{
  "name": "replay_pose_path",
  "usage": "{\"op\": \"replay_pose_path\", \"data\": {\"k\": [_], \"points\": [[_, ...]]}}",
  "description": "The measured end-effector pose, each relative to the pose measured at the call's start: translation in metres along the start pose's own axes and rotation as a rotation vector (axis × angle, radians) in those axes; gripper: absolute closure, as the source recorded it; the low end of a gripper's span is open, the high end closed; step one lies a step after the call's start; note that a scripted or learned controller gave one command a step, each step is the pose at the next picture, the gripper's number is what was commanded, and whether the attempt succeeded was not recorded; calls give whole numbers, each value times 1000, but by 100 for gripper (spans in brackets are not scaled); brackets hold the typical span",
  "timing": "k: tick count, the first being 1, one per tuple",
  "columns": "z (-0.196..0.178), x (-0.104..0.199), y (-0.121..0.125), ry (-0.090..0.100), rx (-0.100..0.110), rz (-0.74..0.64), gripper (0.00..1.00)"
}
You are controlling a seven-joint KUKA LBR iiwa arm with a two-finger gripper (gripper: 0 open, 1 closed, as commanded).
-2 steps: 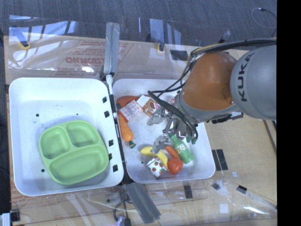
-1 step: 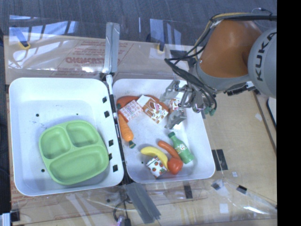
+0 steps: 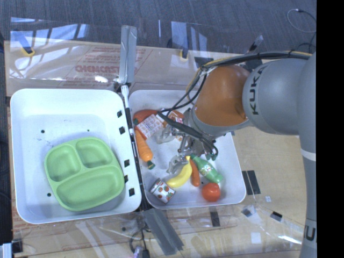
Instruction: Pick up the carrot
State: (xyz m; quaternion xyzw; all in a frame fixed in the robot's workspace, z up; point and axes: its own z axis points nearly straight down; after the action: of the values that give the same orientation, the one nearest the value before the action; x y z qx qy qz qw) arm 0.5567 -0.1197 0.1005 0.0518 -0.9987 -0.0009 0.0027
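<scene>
Not picked yet: carrot (image 3: 143,148) lies at right bin's (image 3: 235,168) left wall w/ gripper (image 3: 181,156) just right of it, fingers apart on nothing, approx. mid-approach.

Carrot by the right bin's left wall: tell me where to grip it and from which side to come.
Grip the carrot around its mid-length, coming straight down from above. It lies flat along the right bin's left wall, so the claw should probably close across its narrow width, one finger in the slim gap by the wall.
</scene>
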Motion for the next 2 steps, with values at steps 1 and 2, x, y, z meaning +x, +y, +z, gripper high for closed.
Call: {"op": "replay_pose_path", "data": {"k": [1,2], "points": [[10,-39,24,-3,1,-96,0],[2,-40,24,-1,0,-98,100]]}}
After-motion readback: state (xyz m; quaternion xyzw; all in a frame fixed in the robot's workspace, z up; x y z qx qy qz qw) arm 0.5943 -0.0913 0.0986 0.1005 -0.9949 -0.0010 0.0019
